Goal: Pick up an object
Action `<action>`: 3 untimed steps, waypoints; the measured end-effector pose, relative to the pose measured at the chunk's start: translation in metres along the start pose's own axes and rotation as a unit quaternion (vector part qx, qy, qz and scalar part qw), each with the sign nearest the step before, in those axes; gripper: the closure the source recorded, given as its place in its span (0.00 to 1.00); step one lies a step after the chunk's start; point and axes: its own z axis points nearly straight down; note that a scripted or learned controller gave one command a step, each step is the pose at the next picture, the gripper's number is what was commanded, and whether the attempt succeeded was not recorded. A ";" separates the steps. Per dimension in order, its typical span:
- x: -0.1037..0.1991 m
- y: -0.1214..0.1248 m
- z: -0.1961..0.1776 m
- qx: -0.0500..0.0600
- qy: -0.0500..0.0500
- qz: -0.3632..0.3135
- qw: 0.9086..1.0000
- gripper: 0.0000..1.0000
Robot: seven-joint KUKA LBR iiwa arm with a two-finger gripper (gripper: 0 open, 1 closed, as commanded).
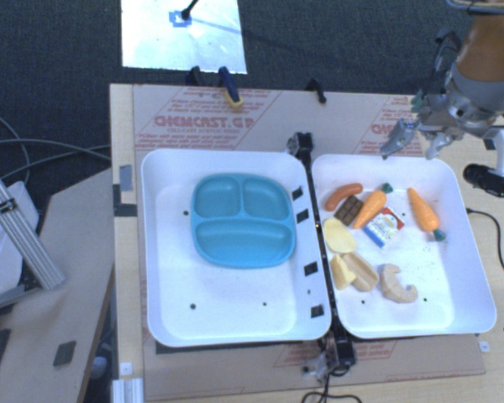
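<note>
The right bin holds several toy foods: a sausage, two carrots, a brown chocolate piece, a small red and blue packet, a yellow chip, pale potato wedges and a beige piece. My gripper hangs above the back rim of the right bin, up and to the right of the sausage. Its two fingers stand apart with nothing between them.
A blue divided plate lies in the left bin. A black hinge strip runs between the bins. Clamps sit at the bench's back edge, and a metal frame stands to the left.
</note>
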 end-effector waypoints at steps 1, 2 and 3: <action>0.000 0.002 -0.008 -0.006 -0.001 -0.001 1.000 0.00; -0.005 0.004 0.053 -0.004 -0.001 0.000 1.000 0.00; 0.001 -0.004 0.103 -0.004 -0.001 0.000 1.000 0.00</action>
